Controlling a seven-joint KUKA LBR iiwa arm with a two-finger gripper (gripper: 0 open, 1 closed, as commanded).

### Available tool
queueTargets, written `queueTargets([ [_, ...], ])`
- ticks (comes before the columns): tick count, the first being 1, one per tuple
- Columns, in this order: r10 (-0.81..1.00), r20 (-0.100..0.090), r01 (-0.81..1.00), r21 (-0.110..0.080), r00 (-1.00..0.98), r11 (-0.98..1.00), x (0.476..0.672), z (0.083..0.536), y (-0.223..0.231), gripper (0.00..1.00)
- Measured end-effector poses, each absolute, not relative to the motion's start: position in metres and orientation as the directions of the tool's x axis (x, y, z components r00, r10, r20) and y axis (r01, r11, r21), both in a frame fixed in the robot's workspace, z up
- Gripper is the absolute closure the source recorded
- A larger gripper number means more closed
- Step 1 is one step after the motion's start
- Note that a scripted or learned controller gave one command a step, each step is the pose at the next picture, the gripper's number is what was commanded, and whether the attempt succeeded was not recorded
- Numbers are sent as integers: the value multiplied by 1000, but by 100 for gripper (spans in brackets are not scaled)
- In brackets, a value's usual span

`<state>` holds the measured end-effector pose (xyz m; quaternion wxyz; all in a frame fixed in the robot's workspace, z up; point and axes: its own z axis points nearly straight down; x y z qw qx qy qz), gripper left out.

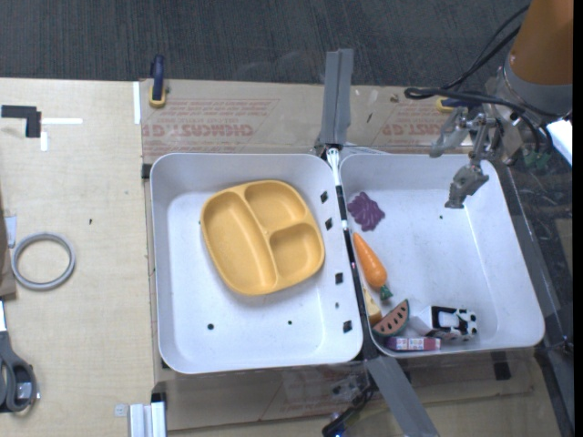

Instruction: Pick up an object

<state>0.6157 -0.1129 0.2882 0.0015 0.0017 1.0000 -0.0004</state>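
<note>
The right bin (496,244) holds a purple grape bunch (365,210), an orange carrot (370,260), a watermelon slice (393,318), a black-and-white block (454,320) and a pink tube (412,342), all along its left side and front edge. My gripper (455,167) hangs above the bin's back right part, well clear of these objects. It is open with nothing between its fingers. A yellow divided plate (262,237) lies in the left bin (173,317).
A grey bar (335,98) runs back from the seam between the bins. On the wooden bench to the left lie a tape roll (41,260) and scissors (14,385). A blue-handled clamp (158,80) stands at the back left.
</note>
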Motion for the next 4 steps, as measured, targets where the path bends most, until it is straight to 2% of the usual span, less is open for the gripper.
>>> queueTargets([
  [1, 360, -1, 360, 0, -933, 933, 602, 194, -98, 0],
  [2, 491, -1, 491, -1, -871, 871, 594, 120, -94, 0],
  [3, 628, -3, 628, 0, -778, 778, 648, 92, -112, 0],
  [4, 864, -3, 864, 1, -503, 503, 649, 192, -60, 0],
])
